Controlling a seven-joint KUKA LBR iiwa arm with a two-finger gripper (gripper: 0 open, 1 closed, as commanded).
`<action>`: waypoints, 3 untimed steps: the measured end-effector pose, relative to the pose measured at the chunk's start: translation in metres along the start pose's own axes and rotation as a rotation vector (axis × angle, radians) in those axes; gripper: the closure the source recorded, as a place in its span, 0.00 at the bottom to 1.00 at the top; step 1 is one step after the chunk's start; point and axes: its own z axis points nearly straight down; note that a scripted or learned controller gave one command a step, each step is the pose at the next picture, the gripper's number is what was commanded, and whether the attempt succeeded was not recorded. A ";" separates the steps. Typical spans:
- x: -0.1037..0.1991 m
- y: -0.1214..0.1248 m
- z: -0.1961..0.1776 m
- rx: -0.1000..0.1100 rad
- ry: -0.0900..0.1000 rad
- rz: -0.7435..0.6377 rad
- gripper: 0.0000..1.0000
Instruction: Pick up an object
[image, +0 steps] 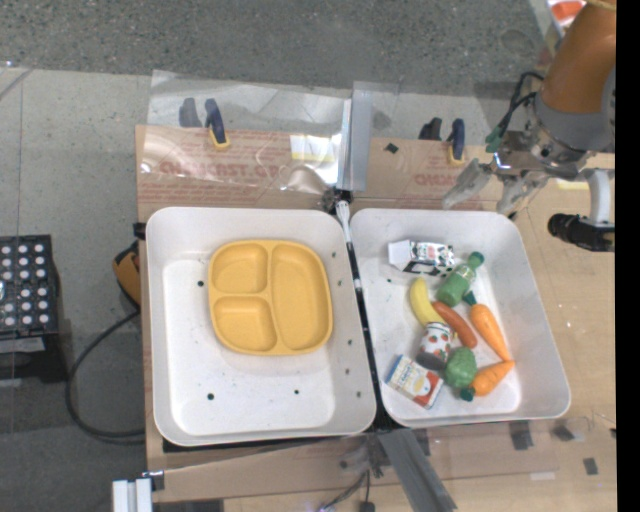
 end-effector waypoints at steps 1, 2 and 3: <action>-0.015 -0.043 0.106 0.002 0.000 -0.043 0.00; -0.039 -0.049 0.174 0.000 -0.002 0.017 0.00; -0.040 -0.050 0.165 0.001 -0.001 0.020 1.00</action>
